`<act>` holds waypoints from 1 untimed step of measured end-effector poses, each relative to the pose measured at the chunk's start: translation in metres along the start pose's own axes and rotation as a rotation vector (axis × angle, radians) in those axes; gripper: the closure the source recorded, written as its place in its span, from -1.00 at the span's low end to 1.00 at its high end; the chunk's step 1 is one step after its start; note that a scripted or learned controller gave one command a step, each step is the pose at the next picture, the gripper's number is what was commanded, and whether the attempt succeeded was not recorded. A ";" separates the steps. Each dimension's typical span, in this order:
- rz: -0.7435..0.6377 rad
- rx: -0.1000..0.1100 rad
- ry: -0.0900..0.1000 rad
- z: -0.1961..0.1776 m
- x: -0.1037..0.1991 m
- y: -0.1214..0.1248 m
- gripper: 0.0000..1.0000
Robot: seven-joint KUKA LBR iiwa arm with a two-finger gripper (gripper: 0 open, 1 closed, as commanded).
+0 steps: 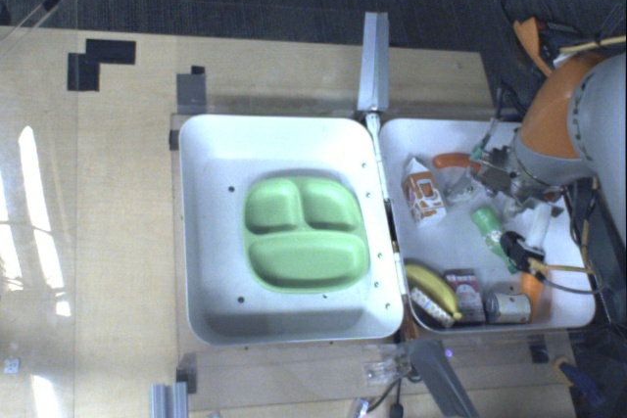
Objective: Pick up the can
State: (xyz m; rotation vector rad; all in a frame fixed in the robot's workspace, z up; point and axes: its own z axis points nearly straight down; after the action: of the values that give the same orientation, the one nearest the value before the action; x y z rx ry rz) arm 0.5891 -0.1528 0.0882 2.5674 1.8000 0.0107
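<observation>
Camera view: small silver metal can (508,307) lies on its side against the right white bin's (392,162) near wall, beside a yellow banana (431,290). Gripper (490,173) hovers well apart above clutter; I cannot tell how its fingers stand.

Two white bins (284,137), one green tray (304,232), one banana (429,290), one can (509,307), one carton (423,195).

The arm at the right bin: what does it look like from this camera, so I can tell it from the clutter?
The arm is a rounded grey shell with a broad orange band above the wrist. Below the band the wrist narrows to darker metal hardware leading to the pincer, over the right bin. Dark cables run alongside it by the bin's right edge.
</observation>
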 end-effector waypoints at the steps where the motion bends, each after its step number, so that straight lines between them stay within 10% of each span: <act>1: 0.054 0.000 -0.002 0.000 -0.044 -0.013 -1.00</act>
State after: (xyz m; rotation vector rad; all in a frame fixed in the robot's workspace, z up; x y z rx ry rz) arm 0.5616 -0.1897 0.0884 2.6141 1.7303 0.0090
